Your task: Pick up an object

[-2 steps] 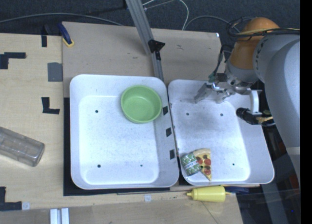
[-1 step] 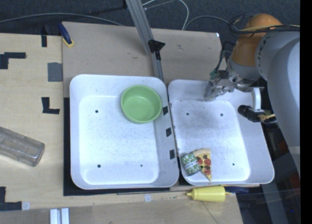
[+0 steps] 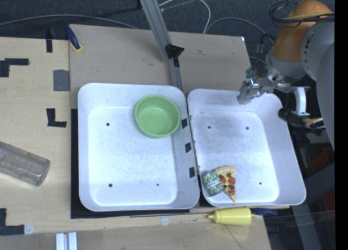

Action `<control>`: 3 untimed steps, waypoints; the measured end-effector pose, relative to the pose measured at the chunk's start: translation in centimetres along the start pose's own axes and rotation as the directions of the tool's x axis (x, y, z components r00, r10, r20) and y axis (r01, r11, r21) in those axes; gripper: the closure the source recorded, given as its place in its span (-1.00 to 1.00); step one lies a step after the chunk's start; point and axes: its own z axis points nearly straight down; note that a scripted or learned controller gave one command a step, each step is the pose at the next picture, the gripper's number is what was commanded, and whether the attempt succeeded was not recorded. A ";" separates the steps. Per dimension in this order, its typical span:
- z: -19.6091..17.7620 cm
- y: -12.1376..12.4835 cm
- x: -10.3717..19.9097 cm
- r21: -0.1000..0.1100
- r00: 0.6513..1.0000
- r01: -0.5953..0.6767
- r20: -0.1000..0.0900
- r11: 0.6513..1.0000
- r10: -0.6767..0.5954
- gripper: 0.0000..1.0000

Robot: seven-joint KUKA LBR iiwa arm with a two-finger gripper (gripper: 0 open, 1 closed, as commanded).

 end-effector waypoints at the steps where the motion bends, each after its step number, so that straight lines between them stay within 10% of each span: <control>1: -5.5 0.5 -0.9 -0.001 1.000 0.001 0.001 1.000 -0.001 1.00; 3: -11.8 -0.4 3.5 0.006 1.000 0.004 -0.002 1.000 -0.004 1.00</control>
